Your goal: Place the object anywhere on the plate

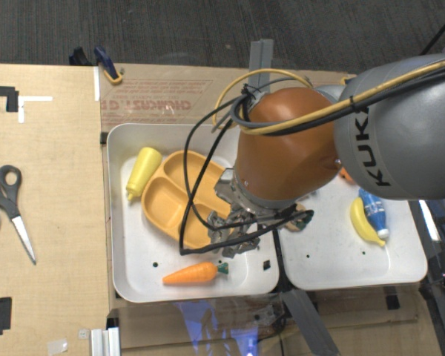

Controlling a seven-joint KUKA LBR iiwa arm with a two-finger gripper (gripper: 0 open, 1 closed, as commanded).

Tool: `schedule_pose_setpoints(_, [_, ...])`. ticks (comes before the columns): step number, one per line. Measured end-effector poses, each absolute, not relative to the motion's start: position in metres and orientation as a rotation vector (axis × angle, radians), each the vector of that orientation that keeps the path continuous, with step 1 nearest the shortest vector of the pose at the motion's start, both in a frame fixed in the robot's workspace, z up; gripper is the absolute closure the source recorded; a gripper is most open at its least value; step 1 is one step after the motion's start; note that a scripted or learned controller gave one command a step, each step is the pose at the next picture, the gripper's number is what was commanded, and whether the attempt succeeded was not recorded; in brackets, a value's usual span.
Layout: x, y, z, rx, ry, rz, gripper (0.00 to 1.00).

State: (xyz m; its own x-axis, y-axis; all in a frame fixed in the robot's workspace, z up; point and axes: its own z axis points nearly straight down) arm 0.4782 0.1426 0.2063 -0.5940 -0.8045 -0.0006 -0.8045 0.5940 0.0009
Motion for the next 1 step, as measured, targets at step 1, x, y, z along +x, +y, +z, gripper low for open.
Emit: schedule_pose_setpoints(1, [0.5271,0.2177,0.2748,-1.691,2.642,0.003,1.00])
